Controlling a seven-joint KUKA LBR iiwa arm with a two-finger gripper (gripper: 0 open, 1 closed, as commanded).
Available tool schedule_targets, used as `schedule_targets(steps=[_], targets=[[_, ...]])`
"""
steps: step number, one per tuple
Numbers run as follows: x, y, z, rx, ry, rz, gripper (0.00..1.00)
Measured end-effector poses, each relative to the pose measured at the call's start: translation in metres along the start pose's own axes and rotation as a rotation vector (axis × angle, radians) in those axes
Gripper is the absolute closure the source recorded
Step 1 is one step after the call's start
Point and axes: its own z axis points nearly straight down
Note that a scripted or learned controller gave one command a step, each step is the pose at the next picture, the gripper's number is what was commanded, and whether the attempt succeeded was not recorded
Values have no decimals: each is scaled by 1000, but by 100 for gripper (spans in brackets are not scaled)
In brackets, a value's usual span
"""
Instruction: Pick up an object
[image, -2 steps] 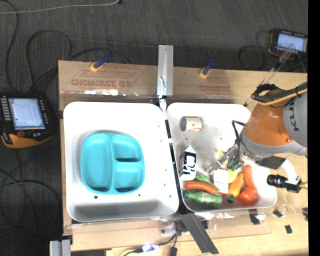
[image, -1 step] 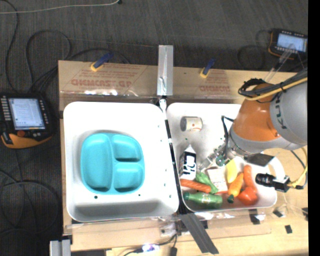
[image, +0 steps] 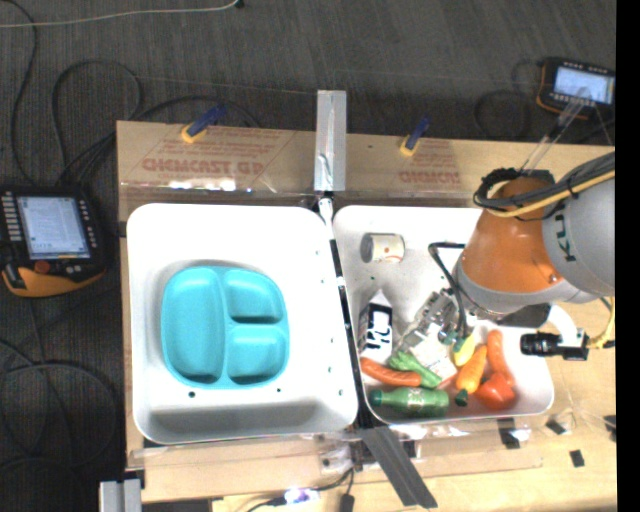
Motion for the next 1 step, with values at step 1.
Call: schedule_targets(steps=[1], targets=[[66,37,-92,10,13,308,100]])
